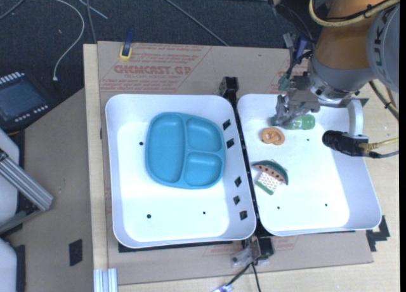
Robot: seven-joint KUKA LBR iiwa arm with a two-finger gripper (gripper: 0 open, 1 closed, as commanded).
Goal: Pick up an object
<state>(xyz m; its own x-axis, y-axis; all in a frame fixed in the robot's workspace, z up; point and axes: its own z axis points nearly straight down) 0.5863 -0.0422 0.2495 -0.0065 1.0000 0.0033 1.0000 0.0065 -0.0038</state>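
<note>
camera view: tool (287, 118) over green object (305, 122), lying left-right

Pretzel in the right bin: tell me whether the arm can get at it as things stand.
Probably yes. The pretzel lies bare on the right bin floor, nothing on top, just below the gripper; the watermelon slice lies apart.

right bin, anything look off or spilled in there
Nothing spilled or broken. In the right bin the pretzel and the watermelon slice lie loose and apart. The claw is down at a green item near the back wall; that item is partly hidden.
</note>
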